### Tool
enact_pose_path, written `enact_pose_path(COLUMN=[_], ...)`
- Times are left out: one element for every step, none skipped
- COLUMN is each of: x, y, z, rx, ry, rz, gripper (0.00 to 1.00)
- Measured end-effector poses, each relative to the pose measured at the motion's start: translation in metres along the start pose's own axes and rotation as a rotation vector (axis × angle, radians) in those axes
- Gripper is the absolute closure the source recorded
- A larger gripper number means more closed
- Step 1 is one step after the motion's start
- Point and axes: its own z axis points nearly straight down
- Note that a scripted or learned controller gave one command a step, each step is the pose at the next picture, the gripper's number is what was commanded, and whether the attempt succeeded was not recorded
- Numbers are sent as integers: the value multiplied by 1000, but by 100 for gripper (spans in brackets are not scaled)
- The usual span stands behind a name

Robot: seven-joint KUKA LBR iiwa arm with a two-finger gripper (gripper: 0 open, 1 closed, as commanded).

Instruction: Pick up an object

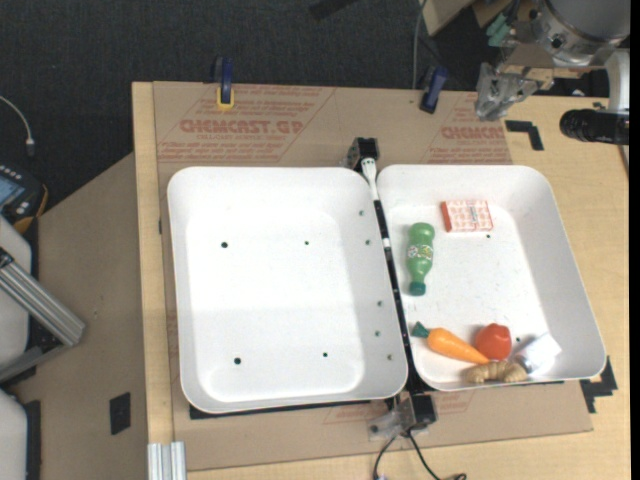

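Observation:
My gripper [493, 101] hangs at the top right, above the bench beyond the far rim of the right bin [560, 238]. Nothing is between its fingers. In the right bin a green bottle [419, 256] lies near the left wall. A pink-and-white patterned box [467, 215] sits toward the far side. At the near end lie an orange carrot [447, 343], a red tomato-like piece [493, 340], a tan ginger-like piece [495, 372] and a small white item [541, 353].
The left bin [200, 268] stands beside the right one, with a black divider strip [385, 258] between them. Both rest on a brown cardboard sheet [160, 148]. Blue clamps [224, 80] hold its far edge. Cables hang at the top.

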Motion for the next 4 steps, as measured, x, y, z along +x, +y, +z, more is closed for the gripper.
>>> enact_pose_path(x=[0,1,1,2], y=[1,1,2,3], z=[-10,-21,-32,-42], rx=[-3,-7,-11,-15], ry=[-2,-4,-6,-8], rz=[-1,-2,-4,-5], gripper=[100,100,100,100])
